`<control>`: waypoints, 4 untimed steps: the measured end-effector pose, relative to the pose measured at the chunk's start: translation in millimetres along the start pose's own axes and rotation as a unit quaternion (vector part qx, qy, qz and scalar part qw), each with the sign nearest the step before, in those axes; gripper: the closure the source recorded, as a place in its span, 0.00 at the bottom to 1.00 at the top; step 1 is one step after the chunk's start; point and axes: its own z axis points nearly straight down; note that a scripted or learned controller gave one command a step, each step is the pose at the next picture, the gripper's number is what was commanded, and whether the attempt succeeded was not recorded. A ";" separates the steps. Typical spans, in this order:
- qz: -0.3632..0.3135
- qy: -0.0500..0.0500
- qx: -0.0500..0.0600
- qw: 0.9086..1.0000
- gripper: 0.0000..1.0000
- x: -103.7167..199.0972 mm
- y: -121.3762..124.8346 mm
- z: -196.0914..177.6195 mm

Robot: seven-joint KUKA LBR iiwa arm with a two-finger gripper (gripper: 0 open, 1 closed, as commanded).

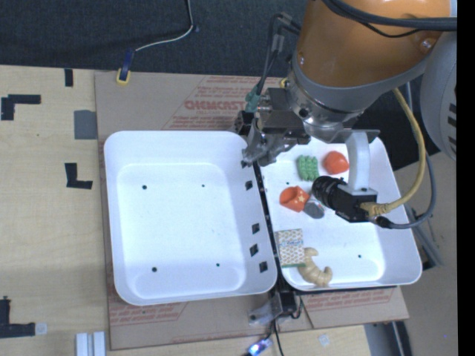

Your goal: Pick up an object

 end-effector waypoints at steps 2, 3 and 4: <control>0.001 -0.002 0.004 1.000 1.00 -62.1 -0.3 -19.3; -0.002 -0.001 0.005 1.000 1.00 -0.4 -1.3 0.7; 0.004 -0.001 0.002 1.000 1.00 -57.6 -0.5 -23.6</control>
